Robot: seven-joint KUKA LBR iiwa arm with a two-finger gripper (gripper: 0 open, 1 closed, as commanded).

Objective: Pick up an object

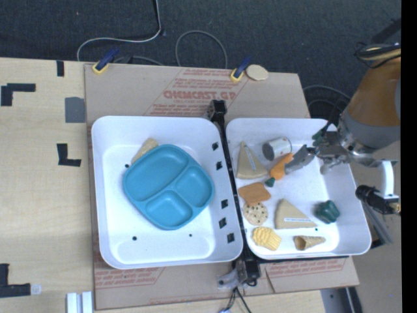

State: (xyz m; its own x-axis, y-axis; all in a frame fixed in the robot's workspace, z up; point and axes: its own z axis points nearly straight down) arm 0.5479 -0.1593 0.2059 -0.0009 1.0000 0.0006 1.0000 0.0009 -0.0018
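My gripper [294,161] reaches in from the right over the middle of the right bin [345,240]. Its tip sits just beside a small orange carrot-like piece [278,169], touching it or nearly so. A silver can [276,149] lies just above the tip. To the left of the can lies a pale wedge [247,162]. Lower in the bin lie an orange-brown slab [254,192], a cookie [255,212], a tan wedge [291,215], a green lump [327,210], a yellow ridged piece [266,238] and a small cone [309,242].
The left bin [107,175] holds a blue divided plate [169,185] with a tan piece [144,150] poking out from under its upper left rim. A black divider [223,168] joins the bins. Cables run behind the cardboard base [189,90].
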